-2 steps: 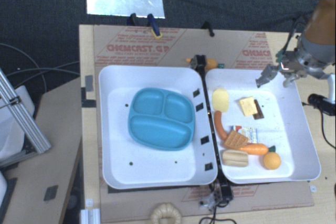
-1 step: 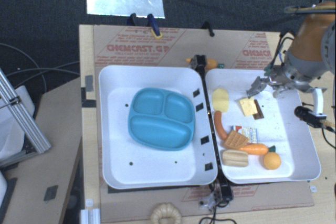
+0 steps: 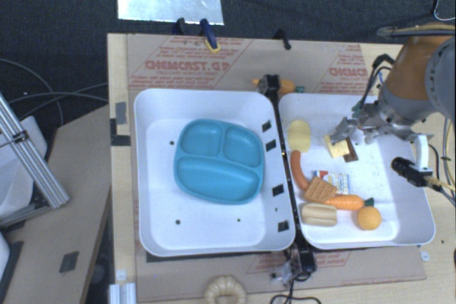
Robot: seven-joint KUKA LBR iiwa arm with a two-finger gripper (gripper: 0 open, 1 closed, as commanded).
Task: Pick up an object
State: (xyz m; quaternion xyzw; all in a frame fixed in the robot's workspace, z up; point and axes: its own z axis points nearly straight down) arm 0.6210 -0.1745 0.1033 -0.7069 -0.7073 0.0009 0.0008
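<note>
Gripper (image 3: 344, 137) low in right bin (image 3: 406, 224), upper middle, fingers closed on yellow block w/ brown piece (image 3: 341, 149); block between fingertips. Arm enters from right, orange band above wrist. Other items in right bin: pale yellow lemon (image 3: 299, 135), hot dog (image 3: 298, 170), waffle (image 3: 320, 190), carrot (image 3: 345, 202), bread roll (image 3: 318, 214), orange (image 3: 368, 218). Left bin (image 3: 153, 224) holds blue divided plate (image 3: 218, 160).

The arm (image 3: 420, 78) ran off the right edge, its upper part cut away. The gripper (image 3: 343, 139) covered part of a small yellow block (image 3: 335, 147), and whether its fingers gripped the block could not be told. A pale ring (image 3: 226, 291) was clipped by the bottom edge.
</note>
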